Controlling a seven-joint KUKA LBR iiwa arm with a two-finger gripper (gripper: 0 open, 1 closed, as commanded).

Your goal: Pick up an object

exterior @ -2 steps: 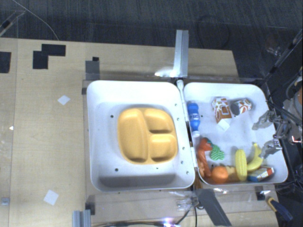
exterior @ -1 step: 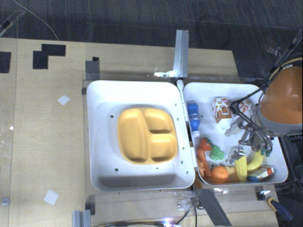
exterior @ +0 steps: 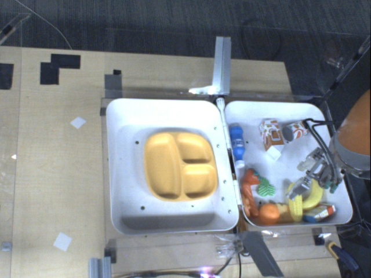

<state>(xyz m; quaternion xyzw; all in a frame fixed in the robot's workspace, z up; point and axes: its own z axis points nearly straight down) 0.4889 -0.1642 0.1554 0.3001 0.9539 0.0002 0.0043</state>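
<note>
the claw hangs low in the right bin, right over a yellow banana and a corn cob; whether it is clenched or released i cannot tell. nearby lie an orange fruit, a green toy, a blue bottle and a brown-and-white carton whose print is unreadable. the left bin holds a glossy yellow divided tray. both smooth white bins sit on a pale wood table, dark carpet beyond

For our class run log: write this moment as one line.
arm: over right bin | gripper: above banana | left bin: yellow tray | pick: not yet
</note>
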